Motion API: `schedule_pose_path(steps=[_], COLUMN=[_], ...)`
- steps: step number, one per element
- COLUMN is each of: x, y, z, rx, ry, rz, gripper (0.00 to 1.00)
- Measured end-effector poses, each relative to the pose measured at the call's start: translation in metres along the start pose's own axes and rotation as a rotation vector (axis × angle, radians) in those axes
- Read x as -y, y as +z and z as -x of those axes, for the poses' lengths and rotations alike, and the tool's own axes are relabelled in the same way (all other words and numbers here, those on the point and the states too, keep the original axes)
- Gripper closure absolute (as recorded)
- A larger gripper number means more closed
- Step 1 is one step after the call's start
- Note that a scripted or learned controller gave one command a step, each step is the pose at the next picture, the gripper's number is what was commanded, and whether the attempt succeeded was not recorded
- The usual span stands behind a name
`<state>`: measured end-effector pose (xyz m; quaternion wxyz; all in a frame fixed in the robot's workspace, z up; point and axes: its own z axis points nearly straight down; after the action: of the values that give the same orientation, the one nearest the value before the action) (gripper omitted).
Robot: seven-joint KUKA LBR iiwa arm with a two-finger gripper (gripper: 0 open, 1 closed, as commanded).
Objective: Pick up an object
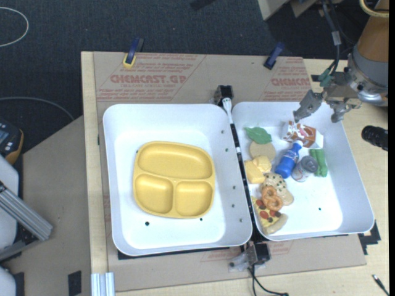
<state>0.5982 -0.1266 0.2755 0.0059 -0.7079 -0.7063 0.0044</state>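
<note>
- yellow tray [174, 179] fills the middle of the left bin [117, 134].
- right bin [345, 190]: toy pile [281, 165] crowds its left half; right edge and near-right corner lie bare.

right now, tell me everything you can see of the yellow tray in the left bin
The yellow tray is a rounded, glossy, plastic-looking plate with three compartments: one wide one across the far side and two smaller ones side by side nearer the camera. It lies flat and upright, roughly centred on the floor of the left bin, slightly turned. Its compartments hold nothing visible, and only the bin floor touches it.
</note>
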Motion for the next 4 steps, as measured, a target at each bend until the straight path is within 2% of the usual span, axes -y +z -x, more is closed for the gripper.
schedule_pose_path(steps=[1, 2, 3, 4], x=[-0.002, -0.010, -0.003, -0.008], y=[-0.008, 0.038, 0.097, 0.158], z=[0.000, 0.000, -0.007, -0.007], rx=[0.002, 0.001, 0.000, 0.001], ry=[-0.002, -0.002, -0.002, -0.003], rz=[0.013, 0.009, 0.007, 0.009], gripper=[0.00, 0.00, 0.00, 0.00])
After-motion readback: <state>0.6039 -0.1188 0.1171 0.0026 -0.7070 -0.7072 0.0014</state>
